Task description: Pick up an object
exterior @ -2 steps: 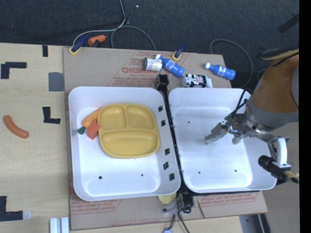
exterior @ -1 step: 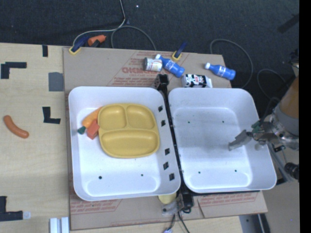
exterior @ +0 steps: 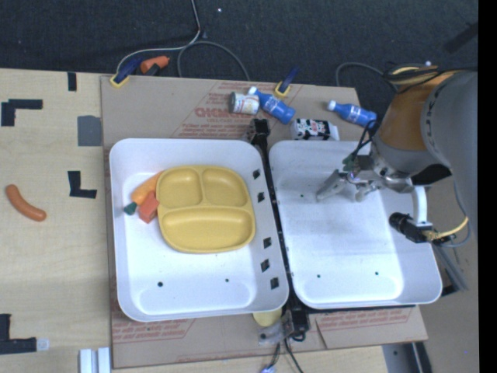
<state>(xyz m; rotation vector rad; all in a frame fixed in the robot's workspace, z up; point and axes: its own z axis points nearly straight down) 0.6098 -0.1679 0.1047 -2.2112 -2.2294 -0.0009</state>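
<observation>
In the left bin lies a yellow divided plate. An orange and red toy vegetable with a green tip is tucked against the plate's left edge. My gripper hangs over the upper part of the right bin, well to the right of the plate. Its two metal fingers are spread open with nothing between them. The grey arm with its orange band comes in from the right.
Behind the bins, on the cardboard, lie two blue and white bottles and a small black and white pack. An orange toy sausage lies on the bench far left. Black clips line the seam between the bins.
</observation>
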